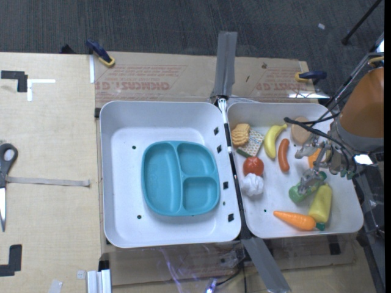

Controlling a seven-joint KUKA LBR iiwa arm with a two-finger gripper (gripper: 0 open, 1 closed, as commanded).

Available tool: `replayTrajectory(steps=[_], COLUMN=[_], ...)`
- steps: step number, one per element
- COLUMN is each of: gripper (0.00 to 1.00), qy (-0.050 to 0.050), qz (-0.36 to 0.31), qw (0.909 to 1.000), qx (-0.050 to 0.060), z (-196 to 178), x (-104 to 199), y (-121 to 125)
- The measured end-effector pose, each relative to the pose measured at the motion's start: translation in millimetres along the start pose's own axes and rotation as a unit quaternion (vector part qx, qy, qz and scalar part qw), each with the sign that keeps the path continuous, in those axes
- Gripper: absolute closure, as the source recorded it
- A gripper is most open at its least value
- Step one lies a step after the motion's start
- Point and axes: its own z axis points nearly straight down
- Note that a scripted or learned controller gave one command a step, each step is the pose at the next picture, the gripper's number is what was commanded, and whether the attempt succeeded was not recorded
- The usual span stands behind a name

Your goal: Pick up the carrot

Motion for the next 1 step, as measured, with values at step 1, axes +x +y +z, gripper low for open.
replayTrajectory(steps=[1], gripper=[1.00], qy=[-0.004], qz=[-0.002], qw=[1.0000], qx=[0.001], z=[-9.4], x=[-2.1], y=[1.0])
